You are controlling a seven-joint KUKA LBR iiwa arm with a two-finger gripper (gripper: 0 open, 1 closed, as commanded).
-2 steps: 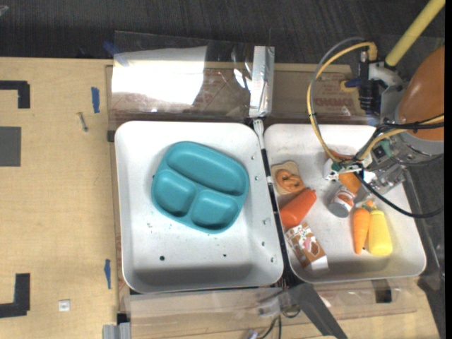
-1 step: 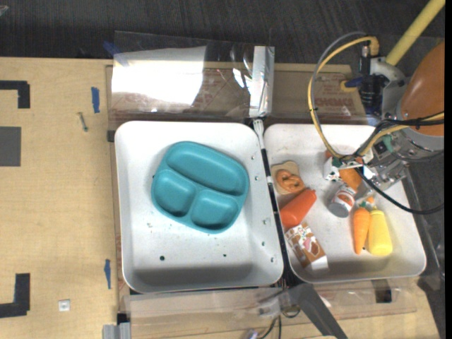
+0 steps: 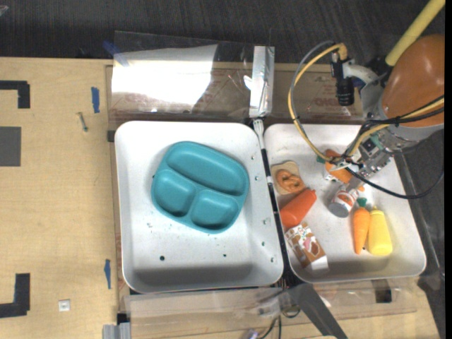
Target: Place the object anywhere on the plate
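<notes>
**Robot hand low over the right bin of toy food, teal plate waiting in the left bin**

Nearest the camera, along the bottom of the view, runs the front rim of two shallow white bins set side by side on a light wooden desk [image 3: 49, 210]. The left bin [image 3: 141, 260] holds a teal plate [image 3: 200, 184] with three compartments, lying slightly tilted toward the bin's back half. Nothing rests on the plate.

The right bin [image 3: 409, 256] holds a scatter of small toy foods. Along its left side lie a brown pretzel-like piece [image 3: 287, 178], a red-orange sausage-shaped piece [image 3: 297, 207] pointing diagonally, and a small printed box [image 3: 306, 246]. Toward the right lie an orange carrot [image 3: 361, 228] and a yellow piece [image 3: 380, 234], side by side, long axes running front to back. Just left of the carrot is a small greyish can-like object [image 3: 342, 202].

The robot hand [image 3: 347, 165] reaches in from the right, low over the bin's back half, amid yellow and black cables. A small orange item [image 3: 340, 174] sits at or just beneath it. Whether the hand is open, closed or gripping that item cannot be told; cables and the wrist obscure the tips. If this is the object, the plate lies well to the hand's left, across the divider between the bins.
</notes>
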